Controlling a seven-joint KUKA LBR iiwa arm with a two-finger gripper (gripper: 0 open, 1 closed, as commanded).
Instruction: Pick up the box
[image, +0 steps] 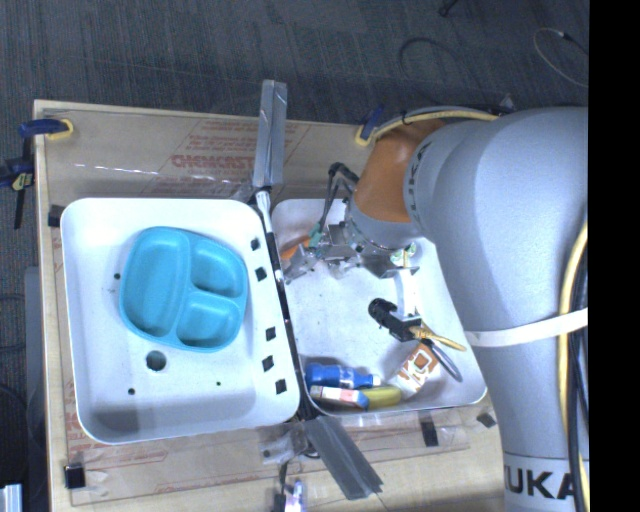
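box seen at right bin's front right corner, near scissors | judged light, thin card, crushable; best gripped across short sides | claw at bin's back; state cannot be told

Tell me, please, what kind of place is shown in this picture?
Probably a robotics lab or test cell for picking trials. A grey KUKA arm reaches over two white bins on a bench held by clamps. One bin holds a blue divided tray, the other mixed small items.
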